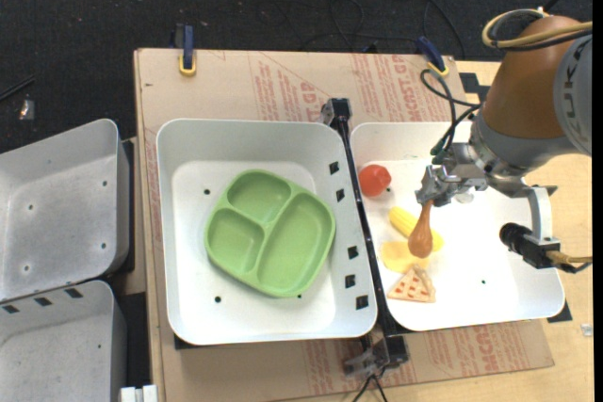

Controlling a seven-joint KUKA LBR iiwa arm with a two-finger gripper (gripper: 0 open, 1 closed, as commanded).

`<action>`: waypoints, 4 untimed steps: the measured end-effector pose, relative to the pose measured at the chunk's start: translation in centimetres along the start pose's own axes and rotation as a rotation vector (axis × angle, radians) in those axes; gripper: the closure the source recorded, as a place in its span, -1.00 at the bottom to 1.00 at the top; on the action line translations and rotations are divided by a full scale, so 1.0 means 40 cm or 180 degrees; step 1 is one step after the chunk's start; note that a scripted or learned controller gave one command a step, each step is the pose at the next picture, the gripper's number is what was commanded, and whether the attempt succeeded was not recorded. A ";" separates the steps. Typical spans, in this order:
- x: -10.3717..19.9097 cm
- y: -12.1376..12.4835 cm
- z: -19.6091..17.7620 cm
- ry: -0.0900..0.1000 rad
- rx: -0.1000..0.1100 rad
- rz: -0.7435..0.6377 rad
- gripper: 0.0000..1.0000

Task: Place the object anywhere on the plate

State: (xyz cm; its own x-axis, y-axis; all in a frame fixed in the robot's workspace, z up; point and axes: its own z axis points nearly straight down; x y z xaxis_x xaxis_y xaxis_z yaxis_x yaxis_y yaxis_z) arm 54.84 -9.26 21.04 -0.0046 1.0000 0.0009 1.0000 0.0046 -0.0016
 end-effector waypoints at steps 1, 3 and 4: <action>0.133 -0.026 0.017 0.0002 0.0001 -0.0007 1.00; 0.409 -0.072 -0.025 0.0000 -0.0006 -0.0005 1.00; 0.550 -0.110 -0.020 0.0000 0.0000 -0.0007 1.00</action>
State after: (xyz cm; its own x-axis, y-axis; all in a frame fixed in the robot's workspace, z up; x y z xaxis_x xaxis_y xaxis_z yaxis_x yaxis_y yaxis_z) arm 50.35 12.73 21.85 -0.0069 1.0000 0.0010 1.0000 0.0069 -0.0016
